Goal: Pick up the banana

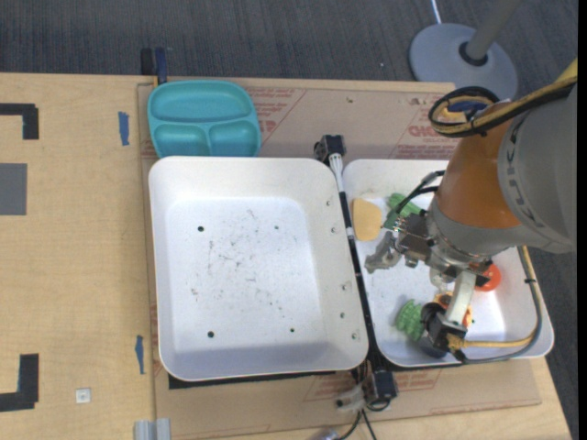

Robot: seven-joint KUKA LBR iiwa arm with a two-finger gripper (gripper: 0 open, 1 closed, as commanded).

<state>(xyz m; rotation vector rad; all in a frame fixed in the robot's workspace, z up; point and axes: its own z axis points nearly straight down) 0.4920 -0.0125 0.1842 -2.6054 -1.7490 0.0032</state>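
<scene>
My gripper (393, 253) hangs low over the right bin (541, 333), near its left wall, under the grey and orange wrist (477, 195). A pale yellow piece (367, 217) lies at the bin's back left, just behind and left of the gripper; I cannot tell whether it is the banana. Nothing shows in the gripper's grasp. The wrist hides the middle of the bin.
In the right bin lie a green item (399, 203) at the back, another green item (409, 316) in front, a red-orange piece (487, 279) and a white and orange item (459, 300). The left bin (183, 186) sits alongside. A teal divided tray (204, 117) stands behind it.
</scene>
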